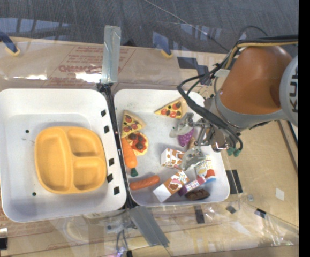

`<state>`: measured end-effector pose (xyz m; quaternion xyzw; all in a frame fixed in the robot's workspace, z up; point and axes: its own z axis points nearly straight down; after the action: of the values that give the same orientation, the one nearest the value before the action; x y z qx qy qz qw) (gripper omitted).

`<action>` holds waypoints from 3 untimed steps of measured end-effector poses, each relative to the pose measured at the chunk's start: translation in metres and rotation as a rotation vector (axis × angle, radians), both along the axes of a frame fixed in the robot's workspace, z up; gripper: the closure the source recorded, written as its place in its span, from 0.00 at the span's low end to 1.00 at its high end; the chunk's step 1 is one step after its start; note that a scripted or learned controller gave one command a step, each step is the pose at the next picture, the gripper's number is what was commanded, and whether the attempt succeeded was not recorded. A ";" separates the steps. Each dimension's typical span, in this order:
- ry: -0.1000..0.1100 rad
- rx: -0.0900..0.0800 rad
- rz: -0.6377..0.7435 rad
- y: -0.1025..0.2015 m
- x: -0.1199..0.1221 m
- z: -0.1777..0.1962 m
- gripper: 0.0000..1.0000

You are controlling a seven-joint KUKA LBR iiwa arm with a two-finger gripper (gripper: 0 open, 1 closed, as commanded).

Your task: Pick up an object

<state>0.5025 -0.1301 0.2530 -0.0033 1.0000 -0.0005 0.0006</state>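
Two shallow white plastic bins sit side by side on a bench sheeted in clear film, over brown card whose red print shows reversed and cannot be read. The left bin (pixel 10 143) bears a smooth yellow plastic tray (pixel 69 158) with three moulded compartments. A strip of grey tape (pixel 111 52) runs up from the seam between the bins.

The right bin (pixel 144 98) holds toy food, glossy and hard-looking: two pizza wedges with red dots (pixel 133 133) by its left wall, an orange carrot (pixel 128 155) just below them, a brown sausage (pixel 144 182) near the front wall, another pizza slice (pixel 170 109) toward the back wall. A small white printed carton (pixel 172 157) lies mid-bin (its lettering is too small to read), with further little packets (pixel 189 185) crowded at the front right.

A purple grape-like piece (pixel 185 138) lies just beside the metal two-finger gripper (pixel 196 138), which hangs low over the bin's right half beneath the arm's orange band (pixel 251 79). Whether its jaws are spread or pressed together, I cannot tell.
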 end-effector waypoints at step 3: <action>-0.003 0.002 -0.314 -0.057 0.028 -0.160 0.00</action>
<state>0.5308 -0.1874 0.0935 0.1529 0.9882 0.0003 0.0018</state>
